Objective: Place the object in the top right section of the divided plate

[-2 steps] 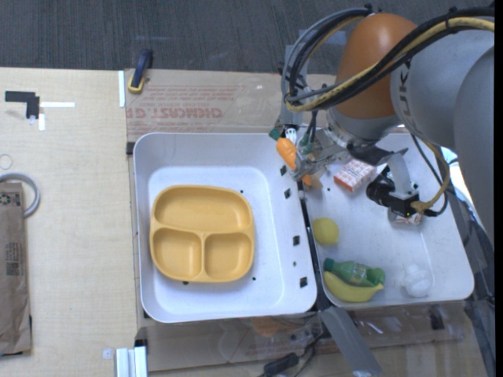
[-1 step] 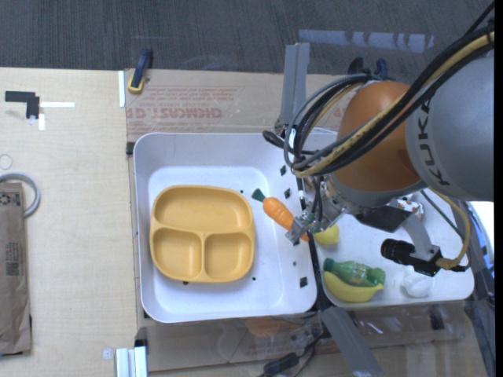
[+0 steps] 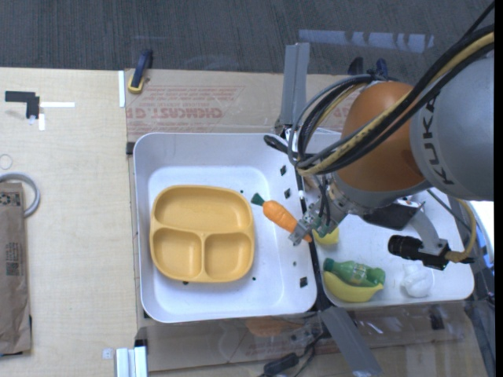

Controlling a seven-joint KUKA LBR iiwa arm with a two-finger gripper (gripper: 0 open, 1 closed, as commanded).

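A toy carrot (image 3: 275,212) with a green top hangs over the right side of the left bin (image 3: 228,151), just right of the yellow divided plate (image 3: 203,232). My gripper (image 3: 302,231) is shut on the carrot's thick orange end, near the wall between the two bins. The plate lies in the left bin with one long section at the far side and two smaller ones at the near side; all three hold nothing. The arm's orange band and wrist hide part of the right bin.
In the right bin (image 3: 448,295) lie a yellow banana with a green piece on it (image 3: 354,280), a white lump (image 3: 416,281) and a small yellow-green item (image 3: 326,235) under the gripper. A brown bag (image 3: 12,265) lies on the bench at far left.
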